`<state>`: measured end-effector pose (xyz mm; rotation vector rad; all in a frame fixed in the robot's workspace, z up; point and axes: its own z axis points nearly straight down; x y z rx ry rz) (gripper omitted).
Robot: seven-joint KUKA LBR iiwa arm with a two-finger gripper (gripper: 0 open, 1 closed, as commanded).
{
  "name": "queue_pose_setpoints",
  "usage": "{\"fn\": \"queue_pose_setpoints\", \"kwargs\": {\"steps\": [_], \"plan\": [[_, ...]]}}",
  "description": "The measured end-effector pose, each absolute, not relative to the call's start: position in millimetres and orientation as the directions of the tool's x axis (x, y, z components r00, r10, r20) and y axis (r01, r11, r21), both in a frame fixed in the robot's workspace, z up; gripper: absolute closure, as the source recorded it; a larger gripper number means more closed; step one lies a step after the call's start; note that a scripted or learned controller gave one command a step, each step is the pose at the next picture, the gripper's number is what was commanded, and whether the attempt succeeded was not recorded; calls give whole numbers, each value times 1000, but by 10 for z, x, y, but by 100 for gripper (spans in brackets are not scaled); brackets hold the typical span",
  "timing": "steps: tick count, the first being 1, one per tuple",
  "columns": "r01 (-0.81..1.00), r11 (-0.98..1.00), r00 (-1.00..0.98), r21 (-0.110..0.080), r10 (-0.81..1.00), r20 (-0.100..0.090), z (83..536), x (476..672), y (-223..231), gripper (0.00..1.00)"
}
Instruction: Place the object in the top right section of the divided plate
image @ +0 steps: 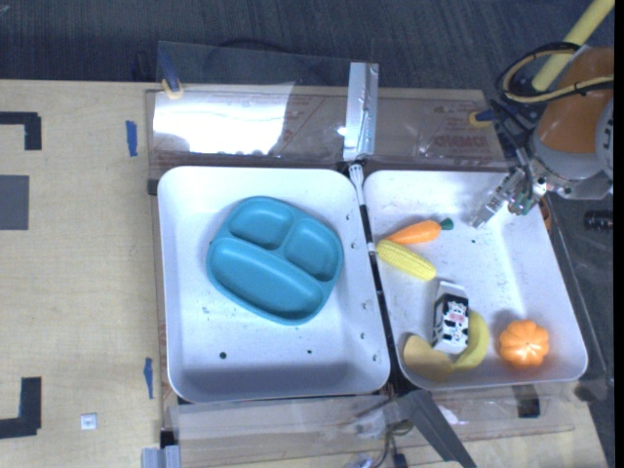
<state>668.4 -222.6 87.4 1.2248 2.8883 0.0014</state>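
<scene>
A blue divided plate (276,256) lies tilted in the left bin (185,339). In the right bin (517,271) lie an orange carrot (413,232), a yellow corn cob (406,259), a small black-and-white carton (451,324), a yellow banana (458,353) and an orange mandarin (524,343). My gripper (490,212) hangs over the right bin's far right corner, right of the carrot, with nothing seen between its fingers.
A metal divider (360,115) and clear plastic sheeting stand behind the bins. The wooden bench (73,261) stretches to the left. The arm's grey body with its orange band (575,125) fills the upper right.
</scene>
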Motion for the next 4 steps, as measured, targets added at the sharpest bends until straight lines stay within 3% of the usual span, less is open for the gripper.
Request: {"fn": "queue_pose_setpoints", "kwargs": {"steps": [1, 2, 3, 4], "plan": [[633, 774, -774, 1, 633, -3, 872, 6609, -2216, 100], [520, 854, -854, 2, 520, -6, 874, 6004, -2236, 100], [301, 954, -954, 1, 301, -9, 904, 6470, -2231, 100], [128, 992, -992, 0, 128, -7, 877, 5887, -2236, 100]]}}
